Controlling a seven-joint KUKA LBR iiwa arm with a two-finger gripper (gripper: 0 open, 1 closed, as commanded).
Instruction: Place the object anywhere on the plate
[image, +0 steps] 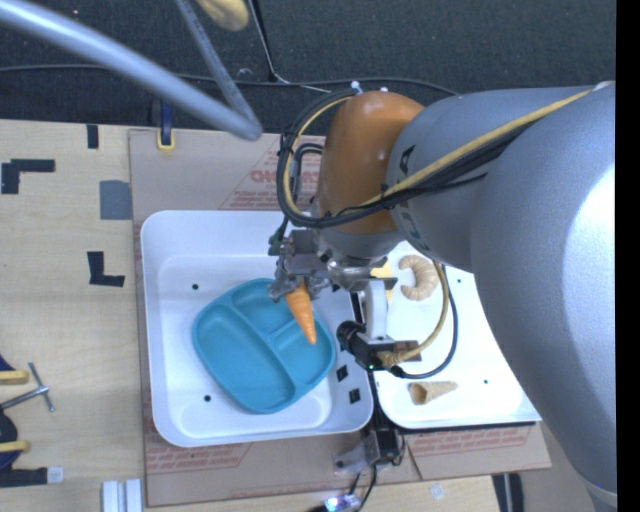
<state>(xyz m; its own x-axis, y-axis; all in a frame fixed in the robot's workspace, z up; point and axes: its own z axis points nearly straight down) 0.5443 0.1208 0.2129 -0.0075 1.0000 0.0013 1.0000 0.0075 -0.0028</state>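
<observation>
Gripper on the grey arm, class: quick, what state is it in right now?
Gripper: closed on the orange plastic carrot, above the blue divided plate.

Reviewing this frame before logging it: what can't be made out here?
- Whether the carrot touches the blue plate or hangs above it: the slanted view gives no height.
- The gripper: its fingers are buried under wrist and cables.
- The right bin: largely hidden by the arm; only a croissant and cone show.

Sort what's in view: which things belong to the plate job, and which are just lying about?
Job:
- orange carrot, over the plate at the gripper
- blue plate in the left bin

Lying about:
- croissant, right bin
- cone, right bin
</observation>
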